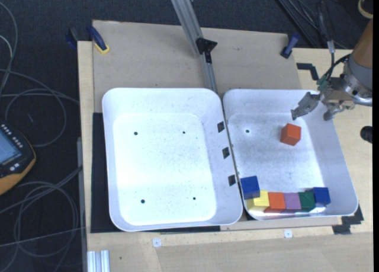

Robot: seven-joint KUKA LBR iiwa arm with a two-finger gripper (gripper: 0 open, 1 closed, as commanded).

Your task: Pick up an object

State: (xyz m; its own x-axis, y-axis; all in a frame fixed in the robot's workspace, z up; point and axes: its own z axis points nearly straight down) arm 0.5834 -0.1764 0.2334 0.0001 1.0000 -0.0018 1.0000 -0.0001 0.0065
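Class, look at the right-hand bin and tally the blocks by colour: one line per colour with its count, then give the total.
Orange: 2, one alone mid-bin and one in the front row
Blue: 2, and
Yellow: 1
Purple: 1
Green: 1
Total: 7 blocks, all in the right bin

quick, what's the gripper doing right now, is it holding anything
Gripper: open, holding nothing, above the right bin near the orange block.
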